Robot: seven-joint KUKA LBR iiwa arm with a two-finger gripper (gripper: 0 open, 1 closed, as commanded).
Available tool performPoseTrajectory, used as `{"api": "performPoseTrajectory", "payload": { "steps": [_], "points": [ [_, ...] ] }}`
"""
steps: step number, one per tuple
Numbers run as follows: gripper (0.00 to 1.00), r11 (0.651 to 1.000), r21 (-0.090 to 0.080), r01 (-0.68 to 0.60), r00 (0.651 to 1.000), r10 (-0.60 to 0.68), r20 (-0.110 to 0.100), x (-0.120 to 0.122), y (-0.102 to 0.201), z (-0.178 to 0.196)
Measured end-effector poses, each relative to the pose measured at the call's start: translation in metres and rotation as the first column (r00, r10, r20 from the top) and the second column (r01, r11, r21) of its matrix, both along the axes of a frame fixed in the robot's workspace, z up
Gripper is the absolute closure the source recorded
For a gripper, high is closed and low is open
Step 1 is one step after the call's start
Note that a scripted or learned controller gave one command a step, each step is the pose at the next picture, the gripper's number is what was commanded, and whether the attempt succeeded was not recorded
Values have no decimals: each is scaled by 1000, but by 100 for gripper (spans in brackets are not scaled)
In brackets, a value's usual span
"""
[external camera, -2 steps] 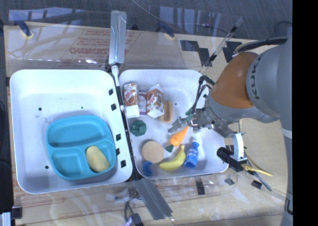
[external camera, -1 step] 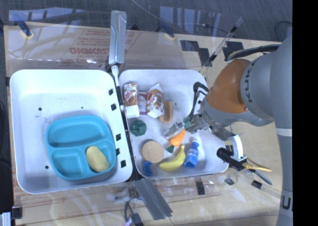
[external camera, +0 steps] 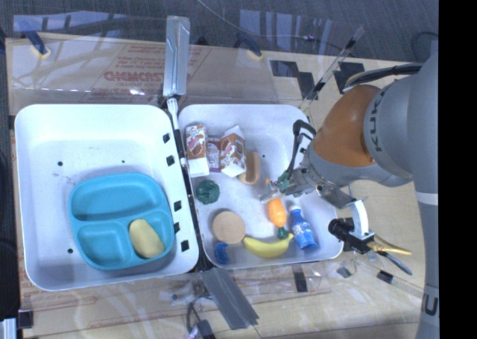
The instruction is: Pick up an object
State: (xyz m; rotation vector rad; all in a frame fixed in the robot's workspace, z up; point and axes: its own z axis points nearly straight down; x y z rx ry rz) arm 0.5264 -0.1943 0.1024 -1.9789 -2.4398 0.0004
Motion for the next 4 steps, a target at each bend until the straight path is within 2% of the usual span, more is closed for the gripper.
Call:
{"api": "performPoseTrajectory", "payload": {
  "steps": [1,2,3,4],
  "points": [
    [100,1000,0,-5,1000,5,-1,1,0,10],
    [100,993,0,-115,993,115,7,1,75,112],
    [100,997,-1,-81,997,81,7,29,105,216],
    [100,996,-1,-86,996,86,5,29,105,225]
  ]
}}
